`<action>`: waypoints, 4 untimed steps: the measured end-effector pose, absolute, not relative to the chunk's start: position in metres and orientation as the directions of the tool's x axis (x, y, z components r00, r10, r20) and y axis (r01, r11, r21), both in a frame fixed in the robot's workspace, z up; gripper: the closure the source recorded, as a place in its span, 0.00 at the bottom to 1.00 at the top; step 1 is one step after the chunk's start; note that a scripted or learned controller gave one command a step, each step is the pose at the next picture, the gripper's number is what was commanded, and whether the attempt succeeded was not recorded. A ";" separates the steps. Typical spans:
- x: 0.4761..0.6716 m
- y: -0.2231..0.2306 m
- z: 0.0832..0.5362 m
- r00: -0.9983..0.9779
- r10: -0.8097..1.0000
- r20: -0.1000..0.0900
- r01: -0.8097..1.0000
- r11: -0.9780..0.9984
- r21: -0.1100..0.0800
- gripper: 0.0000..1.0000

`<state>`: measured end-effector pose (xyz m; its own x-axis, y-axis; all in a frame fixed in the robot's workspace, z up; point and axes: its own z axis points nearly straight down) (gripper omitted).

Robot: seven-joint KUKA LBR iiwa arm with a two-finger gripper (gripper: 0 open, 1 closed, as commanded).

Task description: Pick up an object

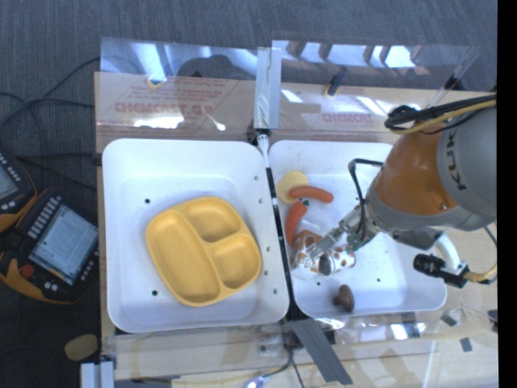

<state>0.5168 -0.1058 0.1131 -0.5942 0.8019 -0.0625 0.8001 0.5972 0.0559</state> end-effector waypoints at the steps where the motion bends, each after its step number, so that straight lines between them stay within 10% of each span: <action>1: 0.507 -0.108 0.112 -0.466 0.883 -0.050 0.881 0.469 0.063 0.00; 3: 0.498 -0.111 0.109 0.091 0.996 0.004 0.995 -0.092 0.045 0.00; 4: 0.502 -0.114 0.110 -0.098 0.995 -0.020 0.993 0.099 0.059 0.00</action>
<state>0.5018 -0.1142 0.1097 -0.0982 0.9950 -0.0204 0.9933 0.0992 0.0587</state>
